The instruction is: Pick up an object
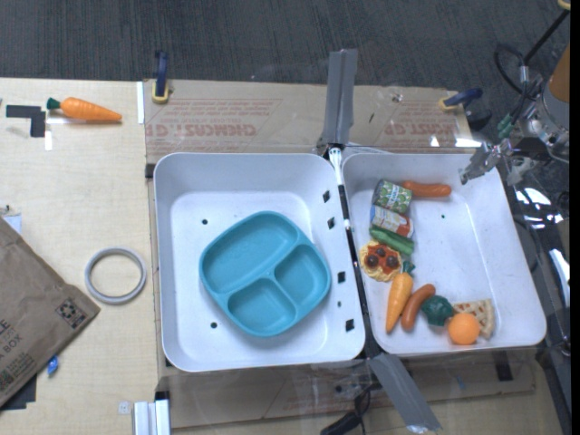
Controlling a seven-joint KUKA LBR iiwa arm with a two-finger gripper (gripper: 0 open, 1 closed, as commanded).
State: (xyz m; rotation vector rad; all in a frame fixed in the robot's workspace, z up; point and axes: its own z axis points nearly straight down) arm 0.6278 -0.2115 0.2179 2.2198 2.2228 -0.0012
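The toy food was gathered in the right-hand bin (521, 279), presumably so that everything to be picked lay within the arm's reach: a small green can (393, 197) and a sausage (427, 189) towards the far wall, a pizza slice (381, 260) beside the divider, and a carrot (397, 302), a second sausage (418, 305), an orange (463, 330) and a waffle piece (481, 314) clustered near the front. The left-hand bin (181, 243) held a blue divided tray (264, 273), probably kept as the receiving side. The gripper (481, 163) was seen above the right bin's far right corner, apart from every item. Whether the pincer stood wide or narrow could not be told, being small and lost in cabling. The arm itself was cut off by the frame's edge.
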